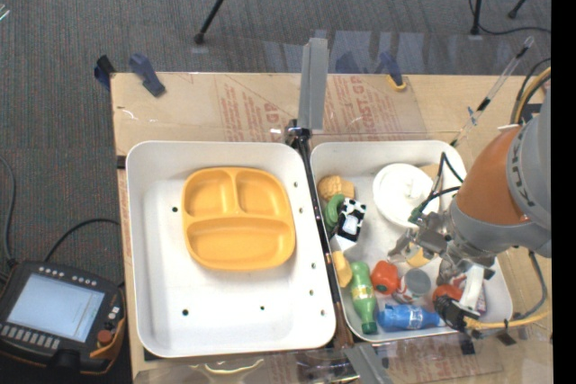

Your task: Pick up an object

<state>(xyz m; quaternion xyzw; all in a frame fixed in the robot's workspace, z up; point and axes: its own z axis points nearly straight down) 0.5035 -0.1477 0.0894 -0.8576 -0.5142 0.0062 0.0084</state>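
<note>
Tool (pixel 423 254) sits low in the right bin (pixel 389 145), among the clutter near an orange-red piece (pixel 385 276) and a grey disc (pixel 417 282); I cannot tell its state or whether it has hold of anything. Beside it I see a green bottle (pixel 364 297), a blue bottle (pixel 407 317) and a white lid (pixel 402 191), while the left bin (pixel 153 283) carries a yellow divided plate (pixel 239 218)

A yellow-orange plastic divided plate (pixel 239 218) lies in the left of 2 shallow white bins (pixel 153 283); the right white bin (pixel 378 147) holds a round white lid (pixel 404 192), a green plastic bottle (pixel 364 297), a blue bottle (pixel 407 317), a red-orange toy (pixel 385 276) and a black-and-white patterned toy (pixel 351 219)
</note>
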